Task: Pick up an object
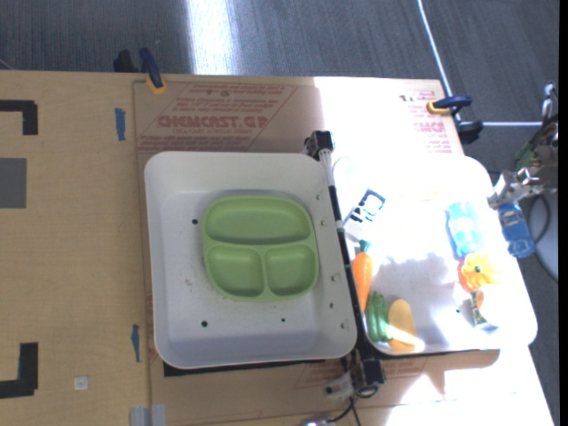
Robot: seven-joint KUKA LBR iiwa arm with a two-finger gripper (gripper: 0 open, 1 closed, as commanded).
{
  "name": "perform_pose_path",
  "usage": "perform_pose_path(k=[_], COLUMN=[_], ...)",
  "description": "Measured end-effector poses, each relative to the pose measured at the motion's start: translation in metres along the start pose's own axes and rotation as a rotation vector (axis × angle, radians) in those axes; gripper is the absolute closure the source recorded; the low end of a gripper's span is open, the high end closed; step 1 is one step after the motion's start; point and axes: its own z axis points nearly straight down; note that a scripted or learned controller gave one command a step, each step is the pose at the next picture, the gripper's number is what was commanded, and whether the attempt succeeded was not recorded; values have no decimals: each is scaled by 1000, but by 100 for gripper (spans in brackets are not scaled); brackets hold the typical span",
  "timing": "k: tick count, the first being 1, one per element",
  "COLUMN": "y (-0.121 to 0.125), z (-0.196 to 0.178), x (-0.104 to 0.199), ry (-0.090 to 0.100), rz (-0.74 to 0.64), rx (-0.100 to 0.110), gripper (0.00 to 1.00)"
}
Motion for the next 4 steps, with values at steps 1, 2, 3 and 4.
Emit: perform_pose_path(k=[1,2,3,4], y=[-37,-57,-61,-60], z=[85,117,128,118], x=[-7,-9,-5,-5], ry=[0,0,-2,-2], rz=[2,-1,0,1], rx=[1,-6,-10,-13], gripper=[0,0,0,100])
